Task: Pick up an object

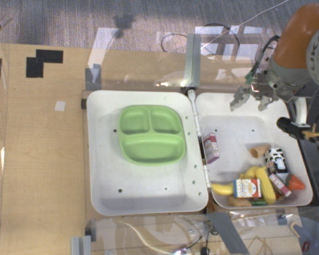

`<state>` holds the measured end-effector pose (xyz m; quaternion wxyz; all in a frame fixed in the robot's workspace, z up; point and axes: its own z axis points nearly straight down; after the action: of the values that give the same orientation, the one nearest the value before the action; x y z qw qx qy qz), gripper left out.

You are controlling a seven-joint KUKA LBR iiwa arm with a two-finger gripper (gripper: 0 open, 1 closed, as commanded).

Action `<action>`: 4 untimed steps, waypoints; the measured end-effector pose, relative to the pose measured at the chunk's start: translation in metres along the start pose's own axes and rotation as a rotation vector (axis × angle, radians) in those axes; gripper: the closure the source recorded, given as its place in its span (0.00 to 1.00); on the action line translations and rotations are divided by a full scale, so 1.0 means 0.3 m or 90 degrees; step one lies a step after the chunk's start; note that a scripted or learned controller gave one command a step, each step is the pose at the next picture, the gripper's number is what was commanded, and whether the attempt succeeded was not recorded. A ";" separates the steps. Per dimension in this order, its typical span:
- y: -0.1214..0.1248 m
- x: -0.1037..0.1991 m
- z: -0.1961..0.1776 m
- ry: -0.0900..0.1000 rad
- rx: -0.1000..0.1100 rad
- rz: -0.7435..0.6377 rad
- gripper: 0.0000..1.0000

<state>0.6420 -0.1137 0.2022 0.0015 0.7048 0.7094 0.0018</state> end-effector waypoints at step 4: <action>-0.308 0.209 0.052 0.000 -0.002 -0.203 1.00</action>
<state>0.5491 -0.0515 0.1862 0.0028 0.5836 0.8120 0.0024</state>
